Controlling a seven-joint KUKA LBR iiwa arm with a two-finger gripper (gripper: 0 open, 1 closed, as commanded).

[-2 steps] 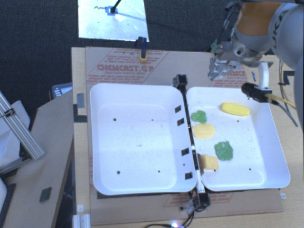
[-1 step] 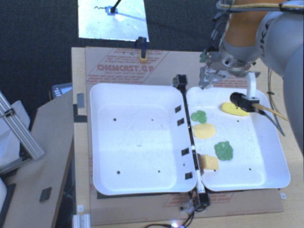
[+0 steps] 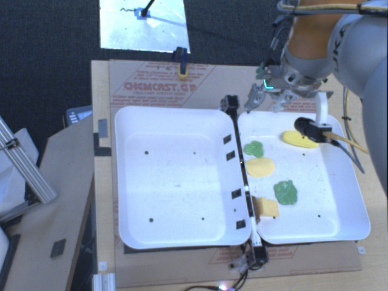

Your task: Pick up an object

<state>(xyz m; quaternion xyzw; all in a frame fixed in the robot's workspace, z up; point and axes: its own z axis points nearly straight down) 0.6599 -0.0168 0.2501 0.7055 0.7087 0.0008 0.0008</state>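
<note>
The right bin [image 3: 339,223] holds several small things. A small green piece [image 3: 253,148] lies near the bin's left wall, with a flat yellow disc [image 3: 260,167] just in front of it. A larger green lump [image 3: 285,192] sits toward the middle, and a tan-yellow block [image 3: 267,208] rests against the left wall near the front. A long yellow piece [image 3: 296,139] lies at the back. My gripper [image 3: 265,103] hangs above the bin's back left edge, open, with nothing between its fingers.
The left bin [image 3: 130,180] stands beside the right one, joined by a divider with black clips [image 3: 237,162]. Cardboard [image 3: 157,83] lies under both bins. A shiny plate [image 3: 144,17] sits beyond the bench, and a metal rail [image 3: 24,168] stands at the left.
</note>
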